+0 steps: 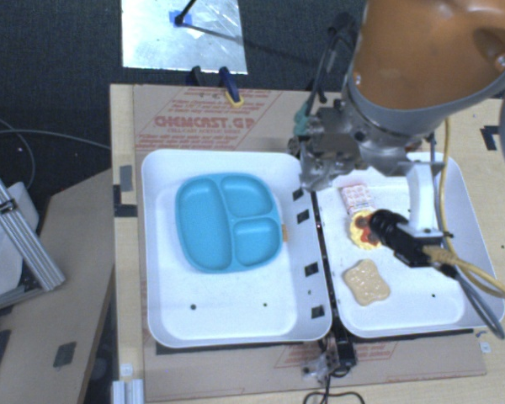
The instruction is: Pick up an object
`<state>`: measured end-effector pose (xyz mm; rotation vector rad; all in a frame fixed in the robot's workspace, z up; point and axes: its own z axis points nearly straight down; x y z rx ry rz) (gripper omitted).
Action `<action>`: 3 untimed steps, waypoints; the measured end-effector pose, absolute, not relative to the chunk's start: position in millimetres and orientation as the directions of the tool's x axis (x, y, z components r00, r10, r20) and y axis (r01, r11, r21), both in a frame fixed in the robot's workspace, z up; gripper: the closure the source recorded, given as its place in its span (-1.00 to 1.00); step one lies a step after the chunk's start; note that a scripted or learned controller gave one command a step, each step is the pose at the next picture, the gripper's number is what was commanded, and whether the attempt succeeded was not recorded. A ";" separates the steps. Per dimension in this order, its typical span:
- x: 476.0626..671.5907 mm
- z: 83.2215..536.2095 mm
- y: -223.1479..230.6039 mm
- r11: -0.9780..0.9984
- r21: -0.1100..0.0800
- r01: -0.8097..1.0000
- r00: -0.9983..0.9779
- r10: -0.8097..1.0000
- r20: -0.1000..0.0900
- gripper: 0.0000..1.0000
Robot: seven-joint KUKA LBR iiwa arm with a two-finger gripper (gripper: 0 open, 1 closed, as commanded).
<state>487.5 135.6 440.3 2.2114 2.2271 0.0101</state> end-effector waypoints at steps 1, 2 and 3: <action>486.0 356.4 187.0 0.007 -0.003 1.000 -0.007 1.000 0.000 1.00; 486.6 282.2 111.9 -0.003 -0.002 1.000 0.003 1.000 -0.001 1.00; 486.8 284.6 114.6 0.000 0.001 1.000 0.000 1.000 0.001 -1.00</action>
